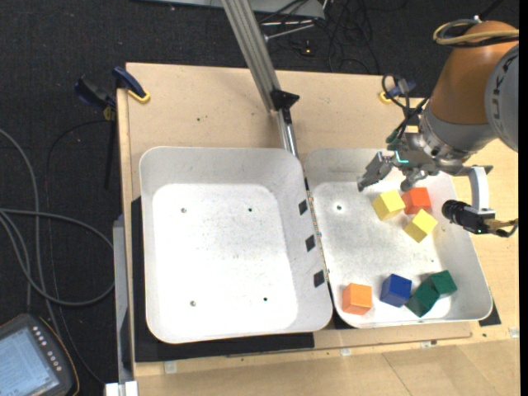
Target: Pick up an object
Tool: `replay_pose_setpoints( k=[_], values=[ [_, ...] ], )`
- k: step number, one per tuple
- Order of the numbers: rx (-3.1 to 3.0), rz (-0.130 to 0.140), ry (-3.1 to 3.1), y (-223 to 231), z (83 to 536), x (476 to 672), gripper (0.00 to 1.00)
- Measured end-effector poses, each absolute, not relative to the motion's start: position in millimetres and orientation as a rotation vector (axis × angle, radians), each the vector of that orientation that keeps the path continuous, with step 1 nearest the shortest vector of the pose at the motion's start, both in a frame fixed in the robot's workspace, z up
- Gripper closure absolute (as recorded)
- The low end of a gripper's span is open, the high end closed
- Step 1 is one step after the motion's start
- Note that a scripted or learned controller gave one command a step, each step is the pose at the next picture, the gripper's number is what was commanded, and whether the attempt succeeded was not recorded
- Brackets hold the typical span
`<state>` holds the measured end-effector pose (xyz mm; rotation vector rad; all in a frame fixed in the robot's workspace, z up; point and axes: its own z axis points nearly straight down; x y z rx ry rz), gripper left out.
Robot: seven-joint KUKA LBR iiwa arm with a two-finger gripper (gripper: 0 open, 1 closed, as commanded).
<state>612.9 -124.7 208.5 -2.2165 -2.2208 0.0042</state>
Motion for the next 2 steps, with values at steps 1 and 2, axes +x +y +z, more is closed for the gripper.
replay_pose_setpoints(
  k=[1, 2],
  values=[
    [-2.219, 0.002, -2.222, -125.0, 210.7, 613.4, 0.0],
    [-2.219, 0.007, -2.217, -122.5, 152.5, 603.1, 0.0]
  ],
)
